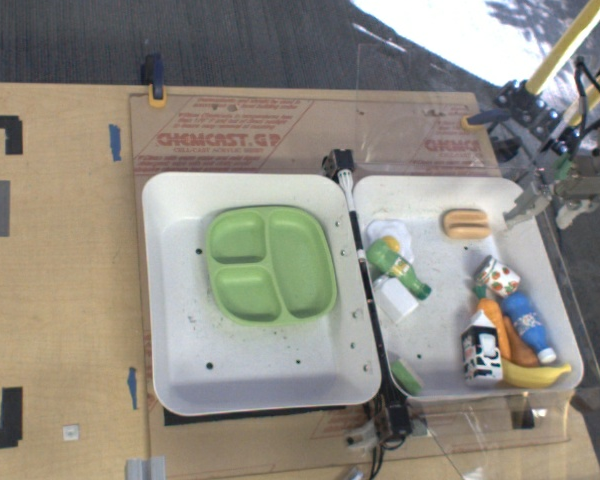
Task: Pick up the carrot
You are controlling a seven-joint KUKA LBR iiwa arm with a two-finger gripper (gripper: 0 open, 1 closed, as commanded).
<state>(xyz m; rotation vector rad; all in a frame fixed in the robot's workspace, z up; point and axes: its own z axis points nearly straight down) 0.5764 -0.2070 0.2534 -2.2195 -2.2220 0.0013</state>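
1. From my remote station: the gripper [525,206] hangs over the far right corner of the right bin [450,190], just right of a toy hot dog bun [467,224]. Whether the claw is released or clenched I cannot tell from this slanted view; nothing shows between it.

2. The carrot [505,332], orange and slim, lies near the right bin's near right corner, running roughly from far to near. It is well apart from the gripper.

3. It is hemmed in. A blue bottle [531,327] lies touching it on the right, a black-and-white carton [483,354] presses against its left, a banana [537,374] curls across its near end, and a strawberry-printed item [498,277] sits just beyond its far end.

4. The left bin [170,298] carries a green divided plate [272,264]; a green bottle [397,267] lies on a white piece near the right bin's left wall. Neither should interfere.

5. My read of the risks: little of the carrot is exposed, so a descent could land on the blue bottle or the carton and grab the wrong thing. A closing pinch may also squeeze the carrot sideways under its neighbours, or lift the bottle along with it.

6. The bin's right wall stands close by, so an approach from that side could clip the rim.
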